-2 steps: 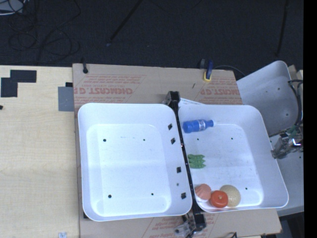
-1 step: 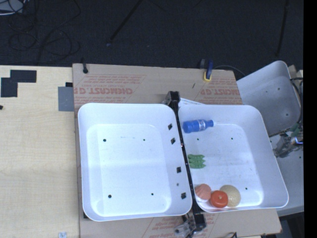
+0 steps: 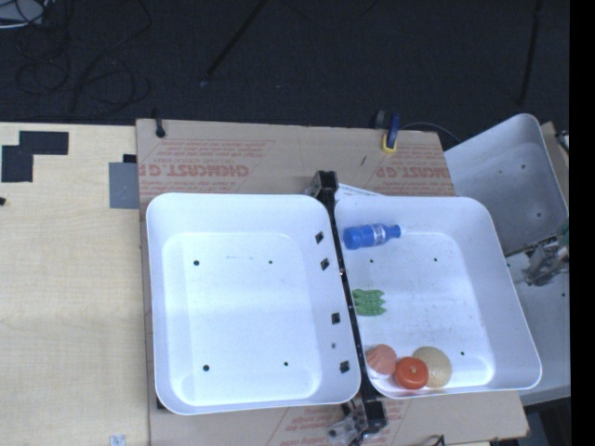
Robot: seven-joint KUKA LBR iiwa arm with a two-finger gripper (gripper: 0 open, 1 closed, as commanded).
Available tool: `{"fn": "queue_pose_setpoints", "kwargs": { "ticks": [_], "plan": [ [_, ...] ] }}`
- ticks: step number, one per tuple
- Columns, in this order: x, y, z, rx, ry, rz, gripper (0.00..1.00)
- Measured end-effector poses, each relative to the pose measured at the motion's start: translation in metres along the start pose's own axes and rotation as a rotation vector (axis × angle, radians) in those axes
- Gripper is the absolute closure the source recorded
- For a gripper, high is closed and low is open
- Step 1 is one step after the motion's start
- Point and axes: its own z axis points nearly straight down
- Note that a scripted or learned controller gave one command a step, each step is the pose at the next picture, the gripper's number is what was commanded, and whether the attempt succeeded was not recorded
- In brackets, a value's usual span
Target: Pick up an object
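White right bin (image 3: 483,249) holds all four items: blue bottle (image 3: 371,236) on its side at the upper left, green pod (image 3: 368,302) mid-left, and along the lower edge a pink piece (image 3: 380,358), red round piece (image 3: 411,373) and beige round piece (image 3: 433,365), clustered and touching. Left bin (image 3: 167,305) sits just beside it. Gripper state: cannot tell.

Right edge of view, about mid-height: a small grey metal part, apparently the claw (image 3: 545,262), is showing just inside the frame. It is sitting low and off to the side, too small and blurred for its pose or tilt to be read.
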Motion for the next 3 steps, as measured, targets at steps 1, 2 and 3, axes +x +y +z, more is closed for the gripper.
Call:
{"fn": "queue_pose_setpoints", "kwargs": {
  "ticks": [1,2,3],
  "plan": [
    [0.0,0.0,-0.048,-0.003,-0.001,0.0,1.0],
    [0.0,0.0,-0.078,-0.001,-0.001,0.0,1.0],
    [0.001,0.0,-0.052,0.004,0.001,0.002,1.0]
  ]
}}
